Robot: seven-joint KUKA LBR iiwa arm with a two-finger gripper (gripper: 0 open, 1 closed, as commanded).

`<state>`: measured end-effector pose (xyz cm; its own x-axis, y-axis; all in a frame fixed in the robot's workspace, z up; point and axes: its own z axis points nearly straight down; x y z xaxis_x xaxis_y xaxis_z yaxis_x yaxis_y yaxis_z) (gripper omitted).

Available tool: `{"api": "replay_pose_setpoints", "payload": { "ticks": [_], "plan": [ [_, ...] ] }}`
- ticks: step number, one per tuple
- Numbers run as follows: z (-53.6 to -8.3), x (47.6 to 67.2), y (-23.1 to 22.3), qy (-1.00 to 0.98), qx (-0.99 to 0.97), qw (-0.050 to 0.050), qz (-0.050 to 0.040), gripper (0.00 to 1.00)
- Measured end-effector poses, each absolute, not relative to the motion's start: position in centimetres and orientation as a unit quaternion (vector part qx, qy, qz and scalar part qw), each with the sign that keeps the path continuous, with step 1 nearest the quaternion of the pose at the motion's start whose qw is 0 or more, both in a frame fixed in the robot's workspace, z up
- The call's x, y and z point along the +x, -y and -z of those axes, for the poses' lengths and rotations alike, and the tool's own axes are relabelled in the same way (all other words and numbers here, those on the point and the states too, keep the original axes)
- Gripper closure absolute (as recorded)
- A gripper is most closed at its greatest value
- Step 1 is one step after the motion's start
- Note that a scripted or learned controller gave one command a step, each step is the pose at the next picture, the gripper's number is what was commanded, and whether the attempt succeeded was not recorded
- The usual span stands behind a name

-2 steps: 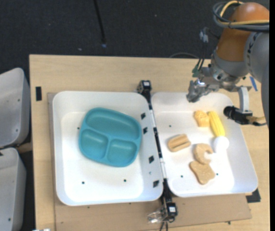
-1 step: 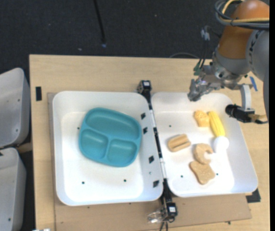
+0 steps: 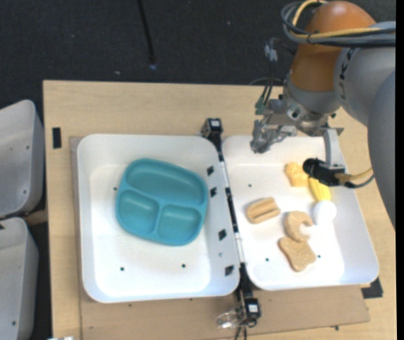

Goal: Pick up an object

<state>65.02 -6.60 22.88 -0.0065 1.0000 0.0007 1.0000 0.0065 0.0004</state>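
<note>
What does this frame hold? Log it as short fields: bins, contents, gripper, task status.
left bin: holds a teal tray with three compartments
right bin: holds a tan block, a tan curved piece, a tan slab, a white ball, a yellow block and a yellow piece
gripper: over the right bin's far left corner, apart from all the items
held: nothing visible between its fingers
task status: no item picked up yet
</note>
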Motion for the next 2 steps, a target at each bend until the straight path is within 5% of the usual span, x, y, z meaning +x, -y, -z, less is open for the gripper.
{"api": "replay_pose_setpoints", "payload": {
  "ticks": [2],
  "plan": [
    [-23.1, 63.0, -4.4, 0.709, -0.705, 0.001, -0.0002, 1.00]
  ]
}}
